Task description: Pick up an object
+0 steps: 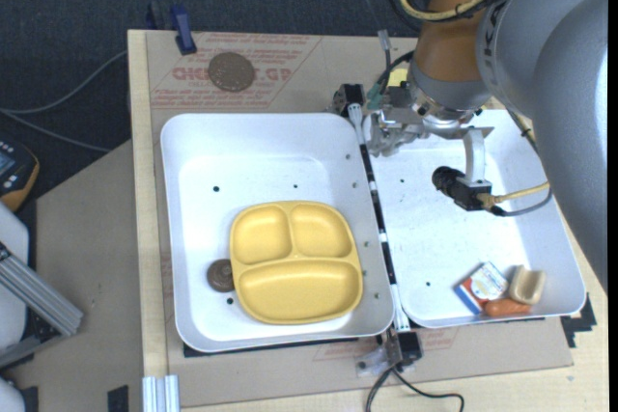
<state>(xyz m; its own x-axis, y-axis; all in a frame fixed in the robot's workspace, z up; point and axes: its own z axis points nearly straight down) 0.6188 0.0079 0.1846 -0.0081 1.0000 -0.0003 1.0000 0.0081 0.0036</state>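
From my feed the hand (425,132) hangs over the right bin (541,236) near its upper left corner, grip state indiscernible, with a small carton (481,287) lying at that bin's lower right edge.

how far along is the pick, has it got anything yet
Nothing looks picked yet. The yellow plate and a brown disc lie in the left bin; a small pile of items sits in the right bin's near corner. The end effector hangs over the divide between the bins, away from all of them. Reaching an item, grasping and lifting are left.
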